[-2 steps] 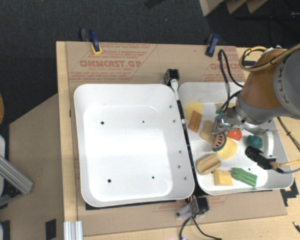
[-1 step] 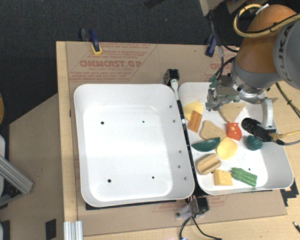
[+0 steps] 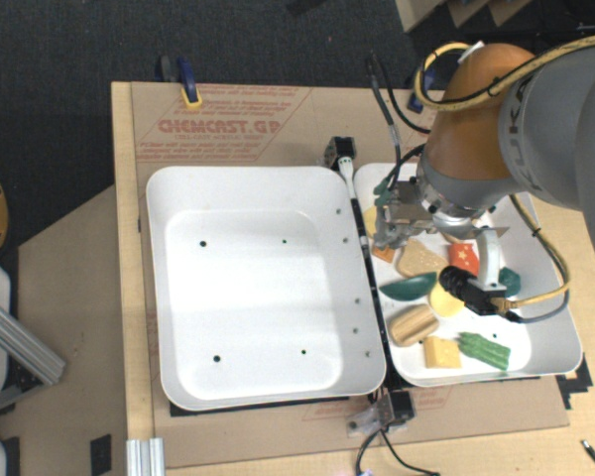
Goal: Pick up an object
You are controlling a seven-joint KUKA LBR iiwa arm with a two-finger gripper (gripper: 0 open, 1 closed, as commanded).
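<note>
Hand (image 3: 405, 228): low over the upper left part of the right bin, just right of the wall shared by the two bins; whether it is spread or pressed together cannot be told, and no object can be seen in its grip.
Arm (image 3: 535, 117): comes in from the upper right of the frame, grey body with an orange band (image 3: 481, 97) above the wrist, bent downward so the wrist hangs over the right bin; cables loop round it.
Right bin (image 3: 555, 350): white, shallow, right of centre, holding a small heap of objects.
Objects: a teal spoon-like piece (image 3: 409, 288), a yellow round piece (image 3: 446, 300), a tan bread-like lump (image 3: 412, 323), a yellow block (image 3: 440, 352), a green pickle-like piece (image 3: 484, 349), a red piece (image 3: 463, 258) and a tan slab (image 3: 418, 259), all bunched below and to the right of the hand.
Nearest to hand: the tan slab and a small orange bit (image 3: 382, 253) at the bin's left wall, just beside the hand.
Left bin (image 3: 164, 266): white, centre of the frame.
Desk (image 3: 139, 167): brown board under both bins, printed red lettering along its upper part.
</note>
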